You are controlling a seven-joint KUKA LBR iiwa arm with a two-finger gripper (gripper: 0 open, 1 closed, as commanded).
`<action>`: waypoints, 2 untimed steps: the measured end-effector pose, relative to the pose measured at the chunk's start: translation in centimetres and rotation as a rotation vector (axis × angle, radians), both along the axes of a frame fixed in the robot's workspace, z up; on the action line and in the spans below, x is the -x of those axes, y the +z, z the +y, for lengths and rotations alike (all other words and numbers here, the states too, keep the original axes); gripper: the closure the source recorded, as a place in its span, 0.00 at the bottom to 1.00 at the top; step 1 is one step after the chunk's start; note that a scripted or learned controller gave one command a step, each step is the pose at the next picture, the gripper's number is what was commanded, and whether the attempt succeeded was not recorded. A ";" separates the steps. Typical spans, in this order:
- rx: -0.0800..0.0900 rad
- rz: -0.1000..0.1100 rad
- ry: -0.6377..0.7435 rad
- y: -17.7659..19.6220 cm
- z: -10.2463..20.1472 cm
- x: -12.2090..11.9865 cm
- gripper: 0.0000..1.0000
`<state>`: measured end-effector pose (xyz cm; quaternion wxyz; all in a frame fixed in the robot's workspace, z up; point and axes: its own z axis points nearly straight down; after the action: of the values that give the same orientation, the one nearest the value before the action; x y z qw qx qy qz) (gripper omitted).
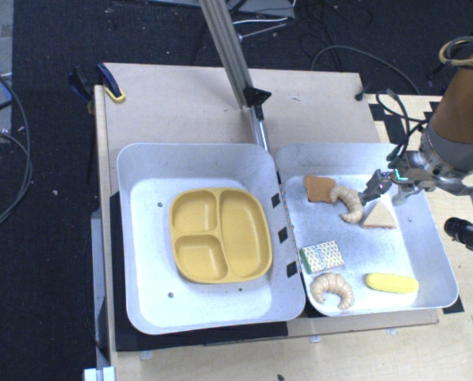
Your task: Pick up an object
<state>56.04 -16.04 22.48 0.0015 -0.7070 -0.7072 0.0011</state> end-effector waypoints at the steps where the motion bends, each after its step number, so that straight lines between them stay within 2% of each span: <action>1: 0.001 -0.003 0.001 0.1 0.0 -0.1 0.00; 2: 0.000 0.002 -0.001 -6.3 0.1 0.0 0.00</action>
<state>56.04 -15.96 16.18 0.0022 -0.7073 -0.7069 0.0016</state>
